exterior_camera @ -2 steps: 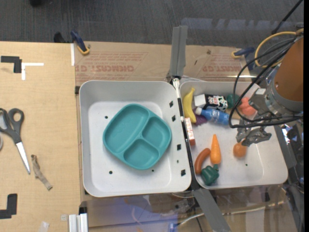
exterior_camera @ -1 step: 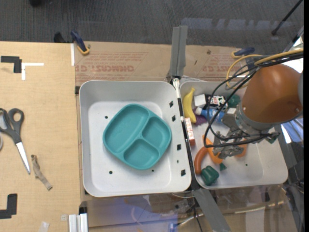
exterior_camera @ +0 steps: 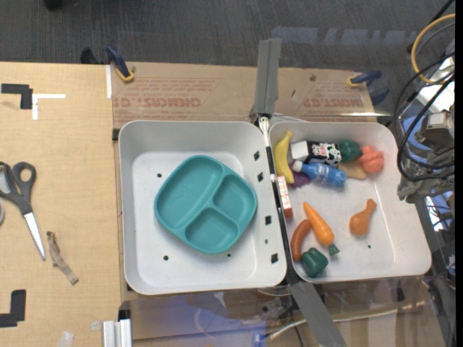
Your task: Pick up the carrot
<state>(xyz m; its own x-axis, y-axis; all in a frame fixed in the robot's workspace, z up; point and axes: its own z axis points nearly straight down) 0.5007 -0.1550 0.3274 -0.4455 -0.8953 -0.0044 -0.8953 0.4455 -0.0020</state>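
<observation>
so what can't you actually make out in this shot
- Arm and gripper: at the camera view's right edge there are cables and a tangle of parts; the fingers cannot be told.
- Toys at the back of the right bin: the banana, blue bottle and others overlap, hiding their lower sides.
- Carrot: it lies against an orange piece; contact unclear.

A teal divided plate lies in the left bin. In the right bin sit a banana, blue bottle, chicken drumstick and green pepper. Scissors rest on the tabletop.
</observation>
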